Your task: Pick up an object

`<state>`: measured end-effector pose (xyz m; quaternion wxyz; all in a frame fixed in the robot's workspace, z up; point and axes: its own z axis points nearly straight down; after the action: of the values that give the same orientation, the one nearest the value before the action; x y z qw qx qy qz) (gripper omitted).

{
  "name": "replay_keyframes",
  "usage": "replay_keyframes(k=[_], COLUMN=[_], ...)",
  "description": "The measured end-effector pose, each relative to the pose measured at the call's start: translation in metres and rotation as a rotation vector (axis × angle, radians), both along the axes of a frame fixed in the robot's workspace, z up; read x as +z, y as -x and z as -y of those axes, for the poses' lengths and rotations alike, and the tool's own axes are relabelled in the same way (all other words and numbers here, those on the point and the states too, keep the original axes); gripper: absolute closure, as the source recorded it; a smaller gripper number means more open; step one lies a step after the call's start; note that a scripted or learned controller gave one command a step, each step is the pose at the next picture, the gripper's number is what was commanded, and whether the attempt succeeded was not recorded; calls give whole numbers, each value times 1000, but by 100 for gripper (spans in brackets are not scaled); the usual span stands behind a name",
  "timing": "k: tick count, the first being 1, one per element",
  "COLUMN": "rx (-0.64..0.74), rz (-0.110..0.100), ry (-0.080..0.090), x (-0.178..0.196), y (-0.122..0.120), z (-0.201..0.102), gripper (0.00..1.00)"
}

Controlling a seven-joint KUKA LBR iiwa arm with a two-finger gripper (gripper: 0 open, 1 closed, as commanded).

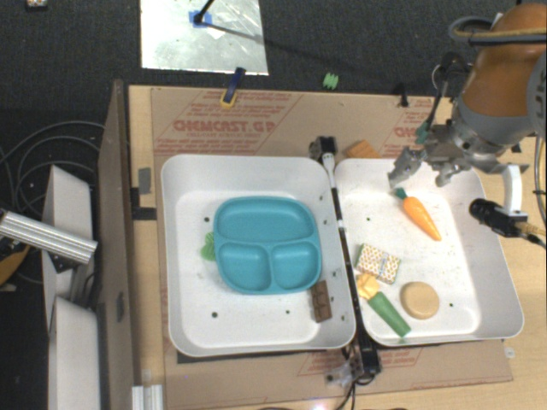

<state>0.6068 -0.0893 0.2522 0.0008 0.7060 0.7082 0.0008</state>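
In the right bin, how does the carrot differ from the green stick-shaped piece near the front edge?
The carrot is orange with a small green tip; the green stick is green all over. The carrot tapers to a point, while the green stick keeps an even width. The carrot lies alone near the gripper; the green stick lies among other pieces, beside a round tan disc. Both lie flat and slanted in the right bin.

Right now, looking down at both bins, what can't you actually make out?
- Green item in the left bin: mostly hidden under the blue tray, so unidentifiable.
- Orange piece behind the right bin: partly hidden by the rim.
- Patterned packet: print too small to read.
- Arm: cut off by the right edge.
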Motion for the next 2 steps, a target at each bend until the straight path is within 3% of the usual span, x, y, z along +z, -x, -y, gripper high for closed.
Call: replay_keyframes(k=[1,2], rx=[-4,0], rz=[1,-5], ry=[3,0], x=[-23,-111], y=[-13,-40], z=[52,60], gripper=[0,0])
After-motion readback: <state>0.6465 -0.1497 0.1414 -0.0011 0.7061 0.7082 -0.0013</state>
